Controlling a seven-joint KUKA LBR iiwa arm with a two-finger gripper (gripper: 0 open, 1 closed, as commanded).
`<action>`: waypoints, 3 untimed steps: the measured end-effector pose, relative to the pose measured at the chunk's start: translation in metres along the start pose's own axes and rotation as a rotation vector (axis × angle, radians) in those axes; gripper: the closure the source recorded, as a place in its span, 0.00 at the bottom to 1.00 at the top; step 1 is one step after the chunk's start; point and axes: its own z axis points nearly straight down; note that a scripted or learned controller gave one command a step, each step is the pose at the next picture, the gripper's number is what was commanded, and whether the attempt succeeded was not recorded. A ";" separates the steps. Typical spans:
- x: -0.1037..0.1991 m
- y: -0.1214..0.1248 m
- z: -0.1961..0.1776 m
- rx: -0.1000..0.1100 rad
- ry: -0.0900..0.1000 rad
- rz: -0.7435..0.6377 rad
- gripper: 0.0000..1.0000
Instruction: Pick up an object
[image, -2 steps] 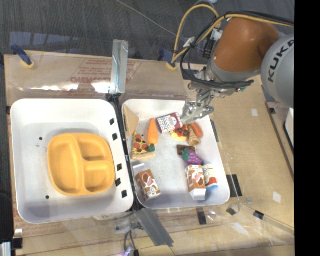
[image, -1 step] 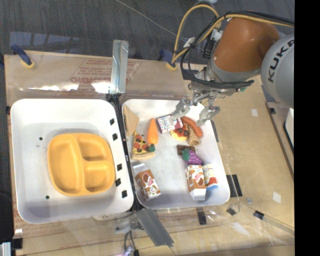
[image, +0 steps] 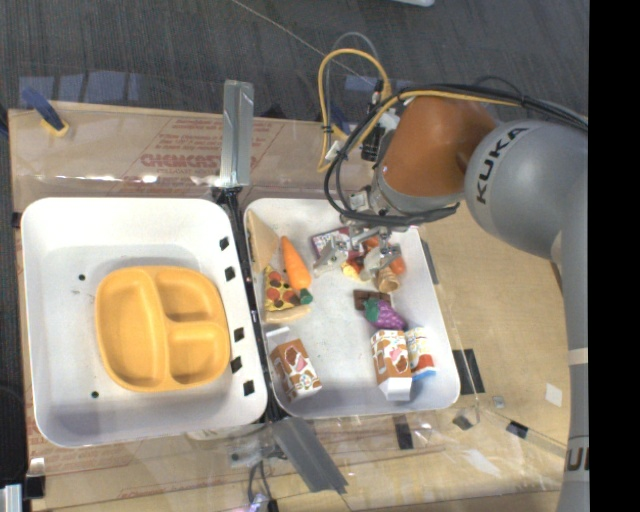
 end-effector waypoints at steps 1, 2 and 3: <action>0.030 -0.002 -0.043 -0.009 0.001 0.032 0.00; -0.018 0.002 0.001 -0.003 0.000 -0.115 0.00; -0.068 0.009 0.001 -0.008 0.009 0.006 0.00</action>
